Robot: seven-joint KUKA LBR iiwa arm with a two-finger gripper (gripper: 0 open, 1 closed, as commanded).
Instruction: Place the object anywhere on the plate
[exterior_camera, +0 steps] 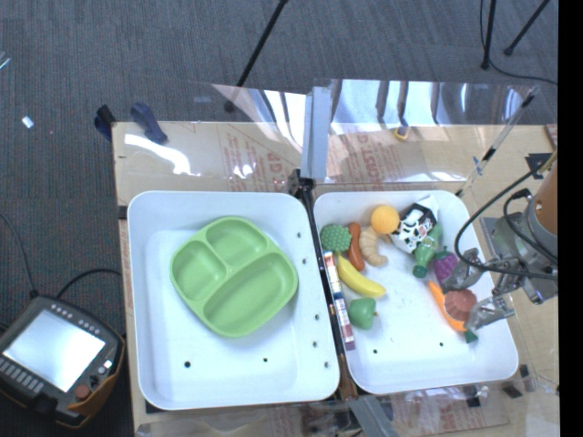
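Observation:
A green three-compartment plate (pixel 234 276) lies in the left bin (pixel 164 371) with nothing on it. My gripper (pixel 481 289) is at the right edge of the right bin (pixel 410 353), low over its toy foods. Its fingers (pixel 489 313) stand open. A red-brown round piece (pixel 460 300) lies on an orange carrot (pixel 442 297), just left of the fingertips and partly between them. I cannot tell whether the fingers touch it. Purple grapes (pixel 444 266) sit close to the upper finger.
The right bin also holds a banana (pixel 359 279), a green pepper (pixel 363 312), broccoli (pixel 334 238), an orange (pixel 384 218) and a cow-patterned carton (pixel 416 228). A divider strip (pixel 335 299) runs between the bins. A tablet (pixel 55 353) sits at the lower left, off the bench.

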